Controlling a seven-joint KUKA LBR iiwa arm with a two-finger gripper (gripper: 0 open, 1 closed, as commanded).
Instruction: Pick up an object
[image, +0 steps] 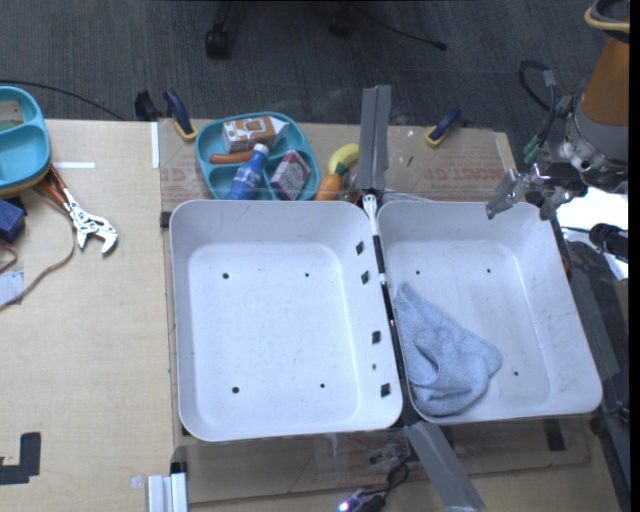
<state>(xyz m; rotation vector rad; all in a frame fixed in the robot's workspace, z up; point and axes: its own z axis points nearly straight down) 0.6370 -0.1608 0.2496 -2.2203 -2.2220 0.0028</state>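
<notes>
Cloth (445, 358): grey, crumpled, lying in right bin (560, 330), near its front-left corner.
Gripper (515, 192): above right bin's back edge, well apart from cloth; open or closed, cannot tell.
Writing: box in teal tray (213, 170) printed, unreadable.
Arm: cut off at right.

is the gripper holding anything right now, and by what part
Nothing is held. The gripper hangs over the right bin's far rim with nothing between its fingers; the grey cloth lies untouched in that bin.
</notes>
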